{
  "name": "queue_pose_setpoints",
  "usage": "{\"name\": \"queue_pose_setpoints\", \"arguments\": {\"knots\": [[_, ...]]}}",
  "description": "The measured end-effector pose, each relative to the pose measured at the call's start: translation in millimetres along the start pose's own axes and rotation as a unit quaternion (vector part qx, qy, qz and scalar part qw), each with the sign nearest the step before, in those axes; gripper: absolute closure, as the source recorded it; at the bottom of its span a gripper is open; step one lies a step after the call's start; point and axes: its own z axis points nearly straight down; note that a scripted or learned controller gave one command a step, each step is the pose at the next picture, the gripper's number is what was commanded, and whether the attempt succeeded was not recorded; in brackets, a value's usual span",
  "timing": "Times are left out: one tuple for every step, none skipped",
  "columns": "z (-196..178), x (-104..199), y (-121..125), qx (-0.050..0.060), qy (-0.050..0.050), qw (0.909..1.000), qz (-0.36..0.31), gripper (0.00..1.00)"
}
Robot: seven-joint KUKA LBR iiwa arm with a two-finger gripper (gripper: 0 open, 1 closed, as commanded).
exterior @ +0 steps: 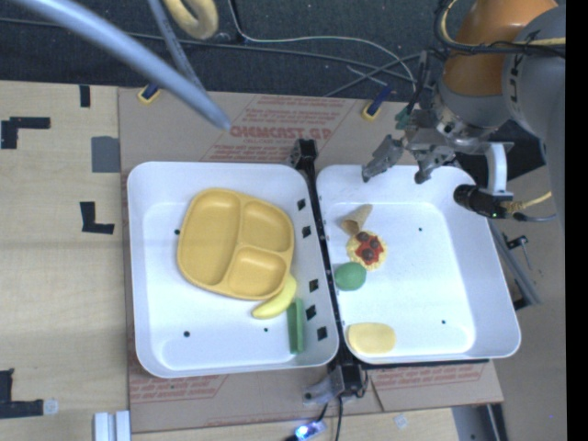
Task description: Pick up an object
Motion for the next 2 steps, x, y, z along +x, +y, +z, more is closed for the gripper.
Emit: {"name": "queue_pose_setpoints", "arguments": {"knots": [[-8,0,2,-0.007,-0.001,1.0,-0.001,0.0],[53,-1,9,-0.004,-0.001,1.0,-0.001,0.0]]}}
